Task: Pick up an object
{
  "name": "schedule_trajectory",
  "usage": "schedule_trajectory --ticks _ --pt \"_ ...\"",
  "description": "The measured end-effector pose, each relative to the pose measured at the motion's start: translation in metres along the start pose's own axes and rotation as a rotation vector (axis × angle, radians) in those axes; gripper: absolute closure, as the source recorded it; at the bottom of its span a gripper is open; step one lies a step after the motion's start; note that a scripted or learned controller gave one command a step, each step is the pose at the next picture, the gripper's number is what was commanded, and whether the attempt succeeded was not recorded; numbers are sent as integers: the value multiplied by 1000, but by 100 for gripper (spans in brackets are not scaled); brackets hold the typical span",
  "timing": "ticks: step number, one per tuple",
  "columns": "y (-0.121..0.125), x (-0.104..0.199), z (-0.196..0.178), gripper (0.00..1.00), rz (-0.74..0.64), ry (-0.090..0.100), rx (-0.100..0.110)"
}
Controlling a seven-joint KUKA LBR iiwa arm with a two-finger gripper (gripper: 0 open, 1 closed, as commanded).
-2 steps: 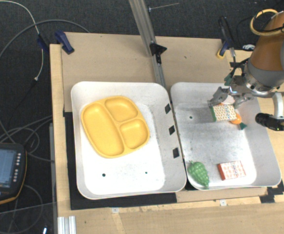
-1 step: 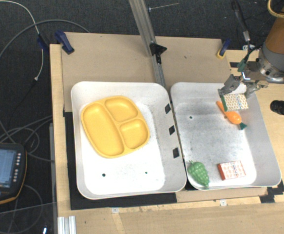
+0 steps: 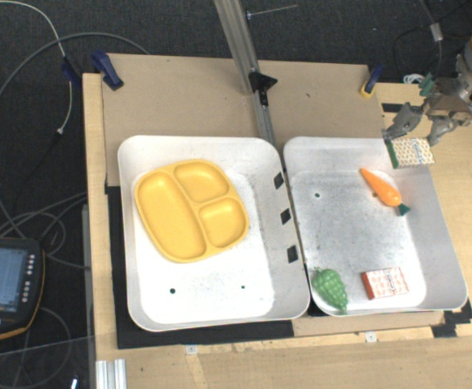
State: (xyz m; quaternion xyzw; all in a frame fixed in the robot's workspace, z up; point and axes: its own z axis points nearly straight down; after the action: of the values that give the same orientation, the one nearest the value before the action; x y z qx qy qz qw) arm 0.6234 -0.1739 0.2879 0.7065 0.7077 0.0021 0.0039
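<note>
Orange carrot [image 3: 380, 187] (right bin) lies just below the spread claw [image 3: 424, 127].

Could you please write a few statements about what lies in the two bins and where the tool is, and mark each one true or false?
1. The yellow divided plate lies in the left bin. True.
2. The toy carrot lies in the left bin beside the plate. False: it lies in the right bin, toward its far right part.
3. The green object sits at the right bin's near left corner. True.
4. The small red box is stacked on the carrot. False: it lies apart from it, near the bin's near edge.
5. The tool is above the right bin's far right corner, by a small patterned white box. True.
</note>
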Motion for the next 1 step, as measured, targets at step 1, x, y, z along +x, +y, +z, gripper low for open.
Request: schedule_trajectory --ticks 1 --pt "1 0 -9 100 0 1 5"
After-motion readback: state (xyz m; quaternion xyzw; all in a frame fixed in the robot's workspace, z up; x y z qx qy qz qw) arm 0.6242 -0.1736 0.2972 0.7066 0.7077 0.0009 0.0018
